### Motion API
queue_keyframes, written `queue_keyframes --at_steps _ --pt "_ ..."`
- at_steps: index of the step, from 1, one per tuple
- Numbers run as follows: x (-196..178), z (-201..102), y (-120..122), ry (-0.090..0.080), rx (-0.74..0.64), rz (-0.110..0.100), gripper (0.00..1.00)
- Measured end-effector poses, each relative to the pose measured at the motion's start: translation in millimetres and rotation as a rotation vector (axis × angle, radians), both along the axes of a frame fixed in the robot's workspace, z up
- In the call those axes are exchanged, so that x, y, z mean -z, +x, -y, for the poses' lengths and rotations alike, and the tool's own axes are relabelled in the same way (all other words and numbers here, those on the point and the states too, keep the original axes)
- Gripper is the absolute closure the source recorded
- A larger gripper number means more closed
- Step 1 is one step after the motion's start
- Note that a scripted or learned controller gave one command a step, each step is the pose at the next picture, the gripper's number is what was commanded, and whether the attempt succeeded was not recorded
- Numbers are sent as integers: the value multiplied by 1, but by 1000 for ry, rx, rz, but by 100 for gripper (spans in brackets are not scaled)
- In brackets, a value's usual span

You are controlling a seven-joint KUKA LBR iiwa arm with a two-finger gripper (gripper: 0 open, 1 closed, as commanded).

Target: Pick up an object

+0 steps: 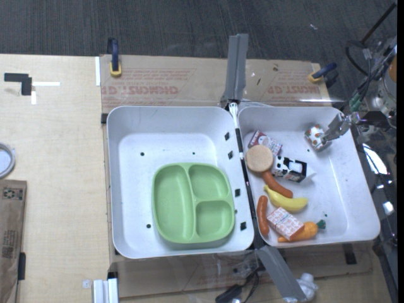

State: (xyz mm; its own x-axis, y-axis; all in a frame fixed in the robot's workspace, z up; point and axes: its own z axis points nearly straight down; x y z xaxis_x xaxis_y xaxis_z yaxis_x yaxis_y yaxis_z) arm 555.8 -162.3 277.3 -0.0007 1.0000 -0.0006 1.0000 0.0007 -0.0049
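- The arm [379, 87] reaches in from the right, and its claw [329, 134] sits low over the upper right part of the right bin [353, 188].
- The claw is pinching a small crumpled white-and-red object [315, 137], which shows between its fingers near the bin's back wall.
- The other items cluster along the right bin's left side: a red-and-white packet [264, 139] by the divider and a round tan bun [259, 158] just below it.
- A black-and-white cow toy [293, 169] lies just right of the bun.
- Further down come a sausage [277, 184], a yellow banana [285, 199], a second sausage [262, 214], a pink patterned box [285, 221] and a carrot [305, 231].
- The left bin [126, 169] holds a green divided plate [192, 202].
- Blue-and-yellow clamps [113, 57] grip the cardboard on the counter [50, 137] behind the bins.
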Motion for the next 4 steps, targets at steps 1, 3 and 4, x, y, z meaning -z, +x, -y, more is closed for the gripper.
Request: queue_keyframes --at_steps 1,3,4 --pt "51 -24 -15 2 -191 1 0" --pt "-44 -2 3 0 -390 3 0" --pt "-45 0 16 0 -331 3 0"
